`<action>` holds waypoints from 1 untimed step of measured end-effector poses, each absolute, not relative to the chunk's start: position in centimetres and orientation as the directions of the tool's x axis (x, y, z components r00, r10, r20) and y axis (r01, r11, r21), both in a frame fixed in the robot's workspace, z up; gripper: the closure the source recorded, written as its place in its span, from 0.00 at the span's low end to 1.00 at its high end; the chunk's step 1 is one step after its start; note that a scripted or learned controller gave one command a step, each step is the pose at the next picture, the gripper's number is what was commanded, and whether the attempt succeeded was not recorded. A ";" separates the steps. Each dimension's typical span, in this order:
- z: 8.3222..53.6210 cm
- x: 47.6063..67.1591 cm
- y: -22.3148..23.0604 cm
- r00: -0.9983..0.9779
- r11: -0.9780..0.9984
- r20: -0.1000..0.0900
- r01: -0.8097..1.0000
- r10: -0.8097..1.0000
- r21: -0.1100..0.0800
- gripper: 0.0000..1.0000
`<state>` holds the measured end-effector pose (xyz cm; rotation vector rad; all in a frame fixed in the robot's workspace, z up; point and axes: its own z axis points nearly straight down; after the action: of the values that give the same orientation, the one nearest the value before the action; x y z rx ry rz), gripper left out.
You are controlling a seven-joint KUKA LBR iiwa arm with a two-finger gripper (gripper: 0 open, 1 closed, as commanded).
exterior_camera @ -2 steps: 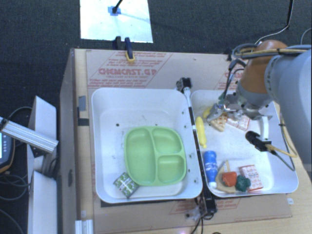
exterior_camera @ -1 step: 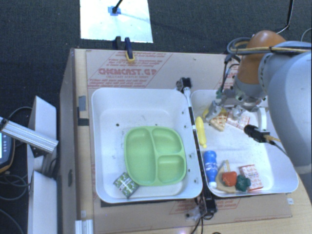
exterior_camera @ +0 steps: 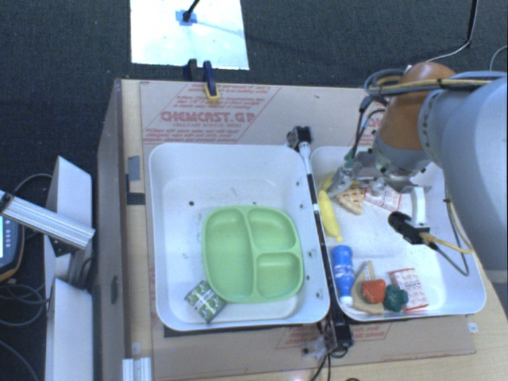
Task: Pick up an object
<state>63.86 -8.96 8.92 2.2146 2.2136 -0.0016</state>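
Hand (exterior_camera: 355, 182) low in the far end of the right bin (exterior_camera: 468, 292), over a pale slice-shaped toy (exterior_camera: 351, 202) just beside the yellow banana (exterior_camera: 329, 216); cannot tell whether open or closed, nor whether anything is gripped. Best done by settling squarely over the slice, keeping off the banana and the divider wall, closing firmly, then lifting straight up. Hard to make out: the tip of the hand under the wrist, the small packets (exterior_camera: 407, 286) and the red and green bits (exterior_camera: 383, 294) at the near end, with the blue bottle (exterior_camera: 342, 267) beside them.
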 end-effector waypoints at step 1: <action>10.2 64.1 -8.8 -0.004 0.004 -0.006 1.000 1.000 0.012 1.00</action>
<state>64.10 -8.80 10.19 2.2082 2.2163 0.0074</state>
